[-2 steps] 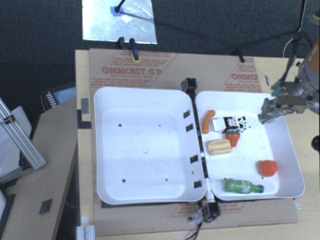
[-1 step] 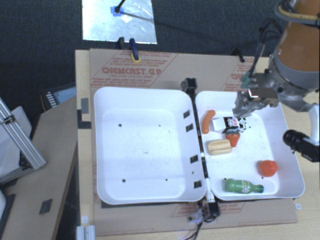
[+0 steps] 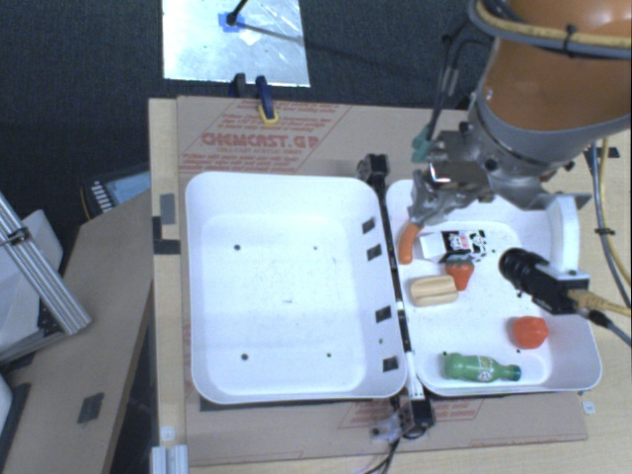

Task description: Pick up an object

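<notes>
My gripper (image 3: 431, 208) hangs over the far left part of the right bin (image 3: 583, 368), just above an orange sausage-shaped piece (image 3: 406, 243) by the bin's left wall. Close by lie a white box with black marks (image 3: 462, 242), a small orange-red piece with a green top (image 3: 460, 274) and a tan bread roll (image 3: 433, 289). Nearer the front lie a red tomato (image 3: 529, 332) and a green bottle (image 3: 479, 367) on its side. Nothing shows between the gripper's tips.
The left bin (image 3: 197, 265) stands beside the right one, with a black divider with clips (image 3: 390, 284) between them. Both rest on a cardboard sheet (image 3: 267, 136). A shiny metal plate (image 3: 235, 28) lies behind.
</notes>
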Robot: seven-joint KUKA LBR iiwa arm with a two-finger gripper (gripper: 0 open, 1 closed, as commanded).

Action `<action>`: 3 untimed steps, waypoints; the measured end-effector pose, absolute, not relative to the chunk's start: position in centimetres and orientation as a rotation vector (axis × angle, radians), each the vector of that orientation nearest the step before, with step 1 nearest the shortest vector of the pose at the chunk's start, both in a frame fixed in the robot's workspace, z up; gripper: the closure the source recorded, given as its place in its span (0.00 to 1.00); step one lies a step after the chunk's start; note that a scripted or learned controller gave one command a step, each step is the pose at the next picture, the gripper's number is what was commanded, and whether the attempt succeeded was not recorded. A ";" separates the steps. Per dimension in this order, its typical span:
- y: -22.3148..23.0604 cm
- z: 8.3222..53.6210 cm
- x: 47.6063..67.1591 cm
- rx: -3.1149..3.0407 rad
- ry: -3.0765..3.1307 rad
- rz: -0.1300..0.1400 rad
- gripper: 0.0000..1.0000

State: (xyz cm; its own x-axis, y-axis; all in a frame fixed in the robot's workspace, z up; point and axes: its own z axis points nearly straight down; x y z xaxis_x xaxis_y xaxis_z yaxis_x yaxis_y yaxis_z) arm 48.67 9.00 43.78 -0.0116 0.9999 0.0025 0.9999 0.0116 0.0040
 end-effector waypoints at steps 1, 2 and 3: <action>12.7 45.3 48.7 2.212 2.229 0.006 1.00; 17.0 49.3 48.6 2.210 2.230 0.010 1.00; 16.8 50.2 48.7 2.210 2.230 0.008 1.00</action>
State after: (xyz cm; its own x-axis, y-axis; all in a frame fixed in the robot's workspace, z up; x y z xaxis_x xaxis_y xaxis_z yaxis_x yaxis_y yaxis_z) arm 48.69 16.77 50.23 -0.0089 1.0000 0.0025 0.9999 0.0089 0.0050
